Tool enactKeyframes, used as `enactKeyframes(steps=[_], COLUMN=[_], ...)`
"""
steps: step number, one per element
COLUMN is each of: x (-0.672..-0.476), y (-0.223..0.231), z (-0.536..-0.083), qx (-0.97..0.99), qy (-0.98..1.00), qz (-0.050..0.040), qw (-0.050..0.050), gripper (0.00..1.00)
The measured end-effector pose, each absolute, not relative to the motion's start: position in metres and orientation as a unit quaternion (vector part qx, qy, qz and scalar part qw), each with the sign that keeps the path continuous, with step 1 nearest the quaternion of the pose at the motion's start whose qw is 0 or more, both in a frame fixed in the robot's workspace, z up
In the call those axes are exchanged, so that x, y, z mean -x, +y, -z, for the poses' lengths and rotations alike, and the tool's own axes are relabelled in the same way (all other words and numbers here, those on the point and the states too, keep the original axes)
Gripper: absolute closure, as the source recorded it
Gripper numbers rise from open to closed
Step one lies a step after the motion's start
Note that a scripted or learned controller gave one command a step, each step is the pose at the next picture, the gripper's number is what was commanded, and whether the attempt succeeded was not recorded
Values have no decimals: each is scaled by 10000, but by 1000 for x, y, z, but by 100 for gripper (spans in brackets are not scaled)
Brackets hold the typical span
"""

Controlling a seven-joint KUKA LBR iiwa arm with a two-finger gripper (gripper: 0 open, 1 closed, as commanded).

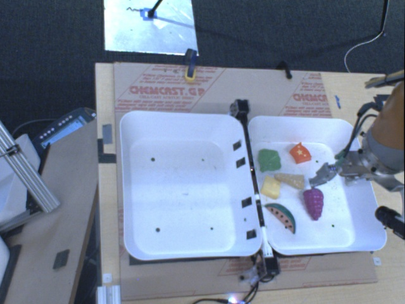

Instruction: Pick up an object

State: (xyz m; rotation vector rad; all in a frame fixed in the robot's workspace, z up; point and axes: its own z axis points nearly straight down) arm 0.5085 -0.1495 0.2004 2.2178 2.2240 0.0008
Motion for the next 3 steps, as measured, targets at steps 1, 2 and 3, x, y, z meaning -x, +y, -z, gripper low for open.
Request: enactKeyframes(steps=[1,2,3], x=[-583,-507,-512], y=[-110,-157,-154], z=[-78,-85,-97], qx=[-7040,-7089,-7065], qy=[7102,7053,7077], qz=[-5,20,-9], qw=[-9,-15,14], gripper=[0,0,100])
